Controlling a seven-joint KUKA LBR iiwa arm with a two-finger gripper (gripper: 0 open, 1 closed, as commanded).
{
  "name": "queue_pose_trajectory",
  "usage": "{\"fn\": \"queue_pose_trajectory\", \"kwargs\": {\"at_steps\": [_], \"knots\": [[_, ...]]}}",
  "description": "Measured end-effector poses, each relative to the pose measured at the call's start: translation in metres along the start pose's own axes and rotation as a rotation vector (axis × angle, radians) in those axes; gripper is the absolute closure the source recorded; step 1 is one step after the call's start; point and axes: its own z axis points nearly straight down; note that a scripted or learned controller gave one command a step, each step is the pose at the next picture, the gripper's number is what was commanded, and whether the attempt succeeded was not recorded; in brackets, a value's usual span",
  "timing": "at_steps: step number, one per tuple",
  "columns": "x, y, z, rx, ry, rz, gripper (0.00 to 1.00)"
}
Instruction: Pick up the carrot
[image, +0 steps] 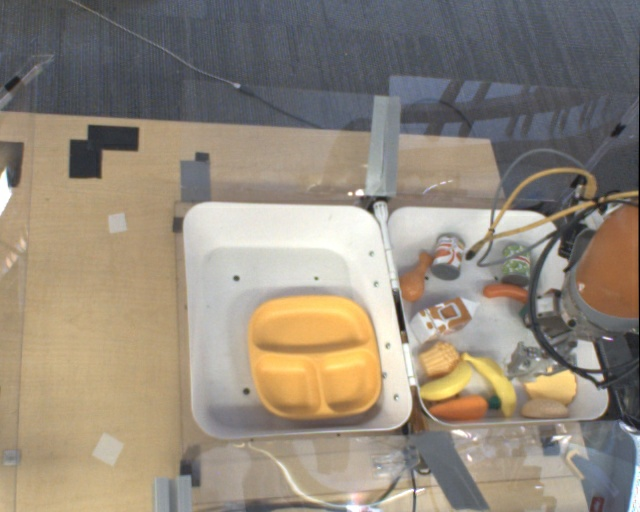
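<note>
The carrot (458, 407) lies lengthwise along the right bin's (600, 405) front edge, left of the pincer (524, 357), whose opening I cannot tell.

robot lab: taped wooden bench (90, 330), loose cables (530, 190), white bins (200, 300)

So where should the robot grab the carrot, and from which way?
Probably from straight above, across the carrot's thick middle. It lies flat on its side along the near wall of the right bin, green tip toward the arm. A banana presses against its far side, so that side looks tight; the fingers would have to slip between them.
</note>
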Motion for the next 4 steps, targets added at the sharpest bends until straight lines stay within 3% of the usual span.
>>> {"fn": "queue_pose_trajectory", "kwargs": {"at_steps": [1, 2, 3, 4], "knots": [[0.004, -0.002, -0.078, 0.006, 0.003, -0.395, 1.00], [0.001, 0.001, 0.004, -0.004, -0.002, -0.532, 1.00], [0.008, -0.036, -0.062, 0.003, 0.002, -0.836, 1.00], [0.023, -0.014, 0.011, -0.002, -0.002, -1.341, 1.00]]}}
